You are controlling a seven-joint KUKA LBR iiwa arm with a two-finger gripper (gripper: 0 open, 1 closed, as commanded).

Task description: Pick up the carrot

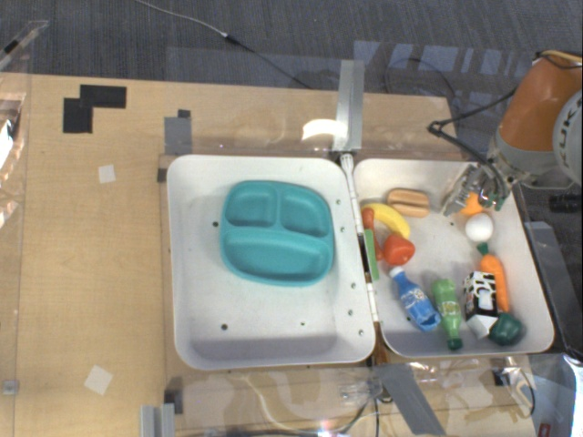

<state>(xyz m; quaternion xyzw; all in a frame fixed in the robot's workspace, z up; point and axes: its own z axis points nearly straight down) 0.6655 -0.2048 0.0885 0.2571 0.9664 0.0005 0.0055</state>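
Currently the gripper (475, 193) hangs over the far right corner of the right bin (537, 335), beside a small orange object (471, 206); whether its fingers are apart or together I cannot tell. Along that bin's right edge lies the carrot (496, 279), between a white egg (479, 228) and a broccoli floret (506, 329), touching a milk carton (480, 294).

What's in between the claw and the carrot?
In the camera view, a white egg sits between the claw and the carrot, in the right bin.
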